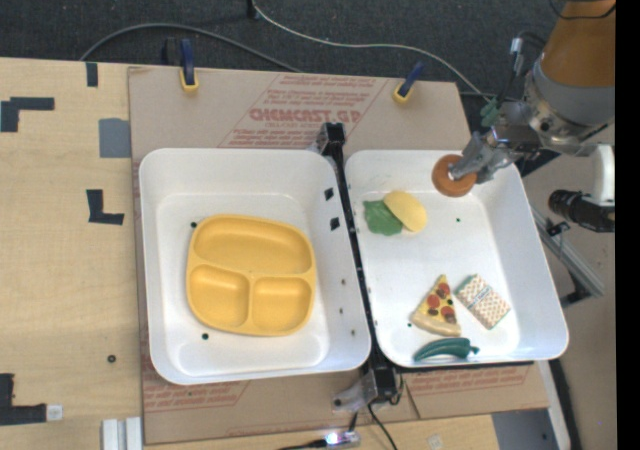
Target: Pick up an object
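Green pepper (443, 349) lengthwise along bin rim (480, 362)

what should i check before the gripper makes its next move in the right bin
1. Gripper over the right bin: ok.
2. Gripper lined up with the brown round piece: ok, it sits right at it.
3. Piece actually between the fingers: cannot tell.
4. Neighbours clear: ok, the yellow piece and green leaf lie apart from it.
5. Yellow tray out of the way: ok, in the left bin.
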{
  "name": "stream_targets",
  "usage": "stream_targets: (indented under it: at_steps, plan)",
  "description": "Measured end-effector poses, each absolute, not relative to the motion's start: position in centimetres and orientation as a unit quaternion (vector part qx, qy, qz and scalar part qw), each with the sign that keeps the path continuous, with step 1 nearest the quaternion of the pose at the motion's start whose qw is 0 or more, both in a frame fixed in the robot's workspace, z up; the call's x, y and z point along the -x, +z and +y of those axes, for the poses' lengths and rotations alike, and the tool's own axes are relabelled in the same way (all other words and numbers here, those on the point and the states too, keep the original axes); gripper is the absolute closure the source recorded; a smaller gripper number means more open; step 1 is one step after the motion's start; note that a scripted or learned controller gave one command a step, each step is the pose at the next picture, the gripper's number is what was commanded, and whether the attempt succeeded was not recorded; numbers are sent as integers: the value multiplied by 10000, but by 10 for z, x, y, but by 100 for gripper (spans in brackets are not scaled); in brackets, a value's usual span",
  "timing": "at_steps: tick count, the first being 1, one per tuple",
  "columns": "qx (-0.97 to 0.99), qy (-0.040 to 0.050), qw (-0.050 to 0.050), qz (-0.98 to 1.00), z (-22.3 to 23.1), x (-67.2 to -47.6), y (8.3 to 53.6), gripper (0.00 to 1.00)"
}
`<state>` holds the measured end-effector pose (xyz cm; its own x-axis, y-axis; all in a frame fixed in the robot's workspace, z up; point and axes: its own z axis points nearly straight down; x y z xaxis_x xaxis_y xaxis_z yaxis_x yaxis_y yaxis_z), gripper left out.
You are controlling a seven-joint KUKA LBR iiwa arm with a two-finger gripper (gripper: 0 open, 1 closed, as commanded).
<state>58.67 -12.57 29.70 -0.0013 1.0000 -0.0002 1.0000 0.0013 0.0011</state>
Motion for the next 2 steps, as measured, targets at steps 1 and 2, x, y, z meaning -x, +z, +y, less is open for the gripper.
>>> stream_targets:
  at_steps: [1, 2]
  plan:
    - [-7049, -6, -15, 7093, -68, -594, 274, 100]
    - [-7049, -5, -10, 7093, -15, -599, 271, 100]
